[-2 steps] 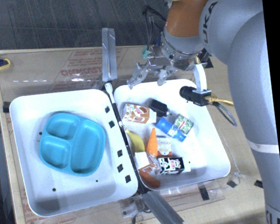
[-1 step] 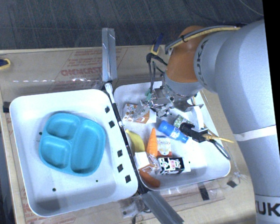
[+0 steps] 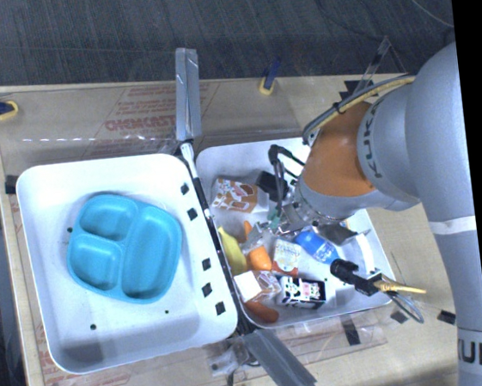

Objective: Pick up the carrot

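The arm [image 3: 446,173] is showing a smooth, rounded grey casing built of thick tube-like segments. An orange band [image 3: 337,164] is wrapping the casing above the wrist, glossy and catching the light. A pale seam is ringing the big grey segment lower down, and part of a dark printed letter mark is showing near the bottom edge. Thin black cables [image 3: 283,164] are looping out beside the wrist, and a yellowish cable is running along the top of the orange band. The wrist end is looking dark and metallic.
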`<state>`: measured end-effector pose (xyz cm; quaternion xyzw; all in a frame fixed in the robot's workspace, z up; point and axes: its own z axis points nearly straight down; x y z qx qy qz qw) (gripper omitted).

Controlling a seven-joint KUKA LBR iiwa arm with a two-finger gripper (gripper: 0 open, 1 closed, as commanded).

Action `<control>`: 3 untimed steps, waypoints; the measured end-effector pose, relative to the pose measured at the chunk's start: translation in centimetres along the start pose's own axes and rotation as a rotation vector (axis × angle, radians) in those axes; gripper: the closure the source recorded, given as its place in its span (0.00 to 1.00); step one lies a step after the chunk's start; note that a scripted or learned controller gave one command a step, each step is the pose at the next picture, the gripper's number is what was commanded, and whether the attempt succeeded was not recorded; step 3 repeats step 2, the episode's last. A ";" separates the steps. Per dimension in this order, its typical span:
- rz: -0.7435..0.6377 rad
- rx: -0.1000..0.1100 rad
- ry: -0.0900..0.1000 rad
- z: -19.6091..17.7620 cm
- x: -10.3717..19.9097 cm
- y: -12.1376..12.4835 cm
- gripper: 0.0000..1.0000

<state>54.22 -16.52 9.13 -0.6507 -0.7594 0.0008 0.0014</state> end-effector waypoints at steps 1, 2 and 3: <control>-0.007 0.000 -0.002 -1.0 0.0 0.1 1.00; 0.148 0.000 -0.001 -10.7 10.1 3.6 1.00; 0.148 0.000 -0.001 -10.7 10.1 3.6 1.00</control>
